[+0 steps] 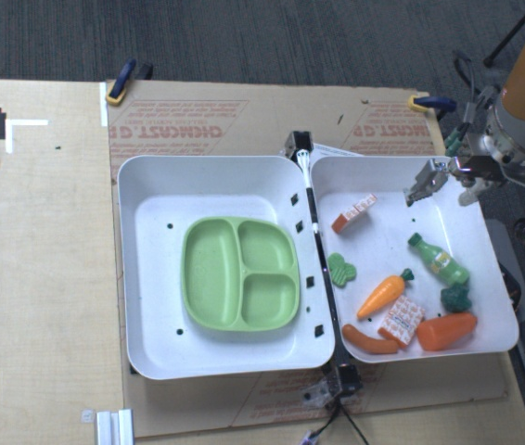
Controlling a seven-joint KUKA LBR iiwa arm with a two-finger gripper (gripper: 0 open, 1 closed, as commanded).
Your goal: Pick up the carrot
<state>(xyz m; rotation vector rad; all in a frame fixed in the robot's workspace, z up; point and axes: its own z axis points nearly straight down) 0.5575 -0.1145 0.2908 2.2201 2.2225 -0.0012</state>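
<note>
The carrot is orange with a green top and lies tilted in the lower middle of the right bin. My gripper hangs over that bin's upper right corner, well above and to the right of the carrot. It is open, its two dark fingers spread apart with nothing between them.
Around the carrot lie a green bottle, a red and white packet, a sausage, a red pepper, a green leaf piece and a small box. The left bin holds a green divided plate.
</note>
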